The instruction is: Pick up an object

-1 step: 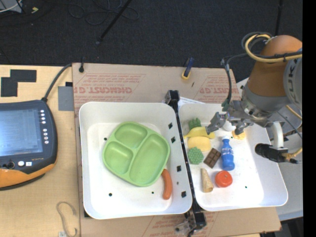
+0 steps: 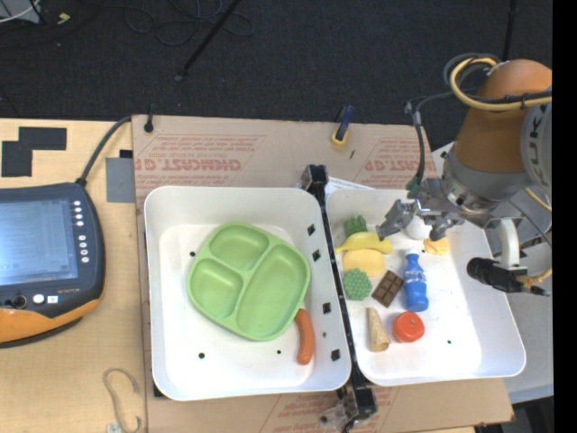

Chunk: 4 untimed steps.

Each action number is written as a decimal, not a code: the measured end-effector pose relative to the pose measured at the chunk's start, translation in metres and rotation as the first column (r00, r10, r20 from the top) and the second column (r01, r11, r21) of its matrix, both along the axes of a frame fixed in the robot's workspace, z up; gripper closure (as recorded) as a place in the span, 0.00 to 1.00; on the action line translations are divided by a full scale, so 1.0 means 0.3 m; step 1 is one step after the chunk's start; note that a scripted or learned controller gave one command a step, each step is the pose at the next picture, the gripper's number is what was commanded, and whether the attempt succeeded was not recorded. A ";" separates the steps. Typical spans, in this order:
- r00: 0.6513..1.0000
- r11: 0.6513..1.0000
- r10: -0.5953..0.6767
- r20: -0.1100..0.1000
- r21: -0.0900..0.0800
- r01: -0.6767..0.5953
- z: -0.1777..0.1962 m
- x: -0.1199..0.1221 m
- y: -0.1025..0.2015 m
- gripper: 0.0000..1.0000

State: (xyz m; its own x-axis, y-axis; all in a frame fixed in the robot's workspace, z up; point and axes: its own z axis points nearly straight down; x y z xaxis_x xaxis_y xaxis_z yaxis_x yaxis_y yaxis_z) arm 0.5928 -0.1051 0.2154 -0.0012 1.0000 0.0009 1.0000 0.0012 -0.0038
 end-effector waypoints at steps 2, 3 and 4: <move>1.000 1.000 0.000 -0.004 0.000 0.000 -0.305 0.017 0.023 0.00; 1.000 1.000 -0.001 -0.002 0.002 0.001 -0.432 0.016 0.033 0.00; 1.000 1.000 -0.005 0.009 -0.002 0.005 -0.375 0.027 0.022 1.00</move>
State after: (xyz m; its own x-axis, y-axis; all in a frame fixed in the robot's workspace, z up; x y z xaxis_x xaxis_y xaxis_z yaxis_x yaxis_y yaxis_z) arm 0.6009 -0.0986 0.1029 0.0042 1.0000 -0.0010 1.0000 -0.0042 0.0049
